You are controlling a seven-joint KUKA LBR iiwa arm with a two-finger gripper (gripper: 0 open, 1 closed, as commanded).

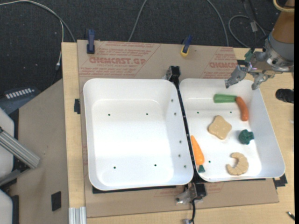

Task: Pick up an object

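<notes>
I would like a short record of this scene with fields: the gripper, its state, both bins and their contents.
gripper: above the far edge of the right bin, fingers spread, nothing between them
right bin: green cucumber, orange sausage, toast slice, dark green broccoli, croissant, carrot along its left wall
left bin: white, bare floor visible
nearest to gripper: cucumber and sausage

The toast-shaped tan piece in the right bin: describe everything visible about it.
The tan toy bread slice looks like matte foam or soft plastic, with a rounded, lobed outline and a slightly darker crust edge. It lies flat near the middle of the right white bin, apart from the other toys. Nothing touches it except the bin floor; the gripper hangs open well above, near the bin's far edge.
</notes>
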